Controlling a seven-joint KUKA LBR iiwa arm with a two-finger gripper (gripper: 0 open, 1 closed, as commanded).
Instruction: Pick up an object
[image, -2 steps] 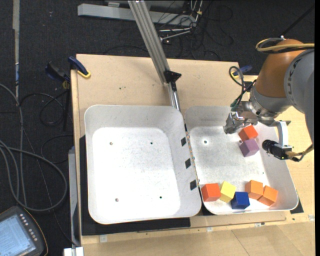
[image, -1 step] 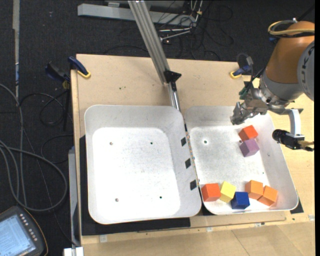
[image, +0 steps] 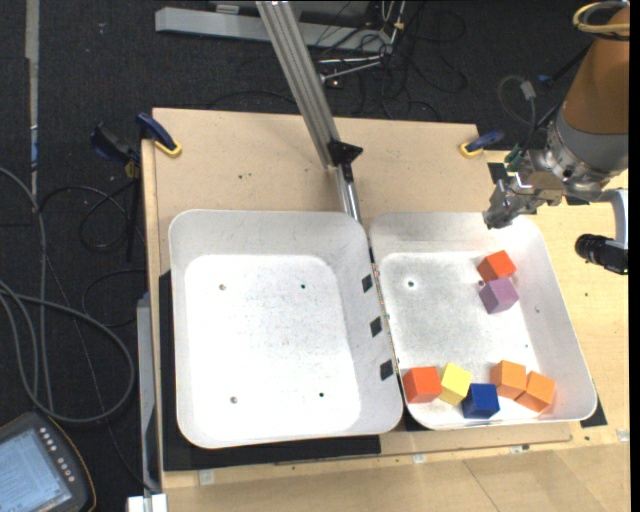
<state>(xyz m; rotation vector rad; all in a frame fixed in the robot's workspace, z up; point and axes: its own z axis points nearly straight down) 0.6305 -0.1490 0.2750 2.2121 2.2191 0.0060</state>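
Arm (image: 600, 90) cropped at right edge; gripper (image: 500, 214) indistinct

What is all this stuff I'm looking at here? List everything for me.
Bins: 2, white, side by side on the bench; left bin, right bin.
Orange blocks: 4; one in right bin's upper part, one at its near left, two at its near right.
Purple block: 1, just below the upper orange one.
Yellow block: 1, near edge.
Blue block: 1, near edge.
Bench: 1, tan.
Clamps: 2, blue and yellow, far corners.
Arm: 1, grey and orange, right.
Gripper: 1, dark, over right bin's far edge.
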